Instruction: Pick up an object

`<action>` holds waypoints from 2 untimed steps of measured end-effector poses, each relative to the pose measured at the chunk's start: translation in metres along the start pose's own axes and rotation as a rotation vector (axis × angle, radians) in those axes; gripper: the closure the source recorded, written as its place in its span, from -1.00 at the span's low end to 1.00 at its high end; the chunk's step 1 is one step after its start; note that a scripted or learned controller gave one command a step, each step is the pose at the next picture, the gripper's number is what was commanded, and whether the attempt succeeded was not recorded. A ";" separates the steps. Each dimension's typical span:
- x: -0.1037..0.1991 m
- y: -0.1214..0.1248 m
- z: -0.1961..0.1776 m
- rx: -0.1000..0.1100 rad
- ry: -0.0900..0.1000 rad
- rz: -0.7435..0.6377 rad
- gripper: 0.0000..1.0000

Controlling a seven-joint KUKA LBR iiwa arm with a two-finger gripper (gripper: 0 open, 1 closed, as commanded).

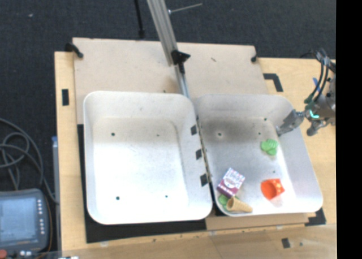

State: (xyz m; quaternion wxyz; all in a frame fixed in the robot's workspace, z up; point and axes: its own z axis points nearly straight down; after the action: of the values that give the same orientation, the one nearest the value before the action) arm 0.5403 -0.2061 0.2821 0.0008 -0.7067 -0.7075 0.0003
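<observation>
Claw (301, 122) spread open, holding nothing, green object (269, 147) just beside it

- The light was bright and even, from overhead.
- Both white bins (141, 156) glared, nearly washed out.
- A soft grey shadow lay across the right bin's (294, 156) upper floor.
- The dark floor (68, 3) looked grainy.
- Small things were slightly blurred.
</observation>
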 end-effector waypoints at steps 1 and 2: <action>0.000 0.001 -0.002 -0.004 -0.001 -0.001 -1.00; -0.003 0.006 0.059 0.003 -0.001 0.003 -1.00</action>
State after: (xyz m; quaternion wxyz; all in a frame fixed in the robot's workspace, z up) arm 0.5466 -0.2090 0.2236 0.0012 -0.7077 -0.7065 0.0017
